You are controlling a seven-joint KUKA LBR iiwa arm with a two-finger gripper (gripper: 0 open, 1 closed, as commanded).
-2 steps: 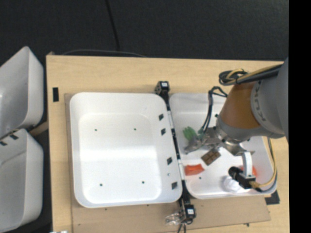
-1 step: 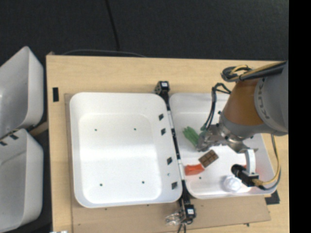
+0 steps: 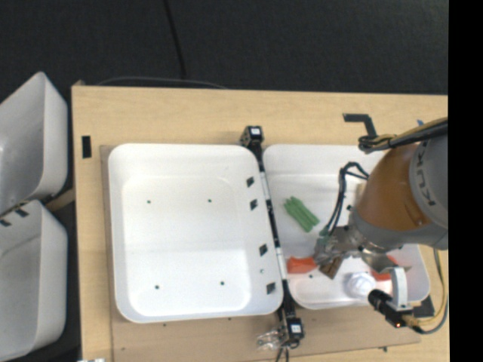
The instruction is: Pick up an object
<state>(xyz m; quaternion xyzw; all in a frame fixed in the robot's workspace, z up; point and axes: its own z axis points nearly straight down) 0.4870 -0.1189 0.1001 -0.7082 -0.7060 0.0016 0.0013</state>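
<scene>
Fingertips of the gripper (image 3: 330, 266) sit low in the right bin (image 3: 298, 161), dark and bunched together under the orange wrist, and the view is too blurred there to tell how far apart they stand or whether anything lies between them. An orange-red object (image 3: 300, 264) lies just beside them, toward the divider between the two bins, its long axis running roughly across the bin floor and one end pointing at the gripper. It looks close enough to be touching, though contact cannot be confirmed. That is judged the likeliest thing to be picked, since it is the nearest.

A green ridged piece (image 3: 300, 213) lies farther up the same bin, tilted on a diagonal, apart from the gripper. Near the bin's lower corner, a white rounded object (image 3: 358, 283) rests just beyond the wrist, with another small orange bit (image 3: 384, 277) beside it.

The left bin (image 3: 181, 232) shows bare white floor with a few dark dots. Both bins rest on a wooden bench (image 3: 189, 111).
</scene>
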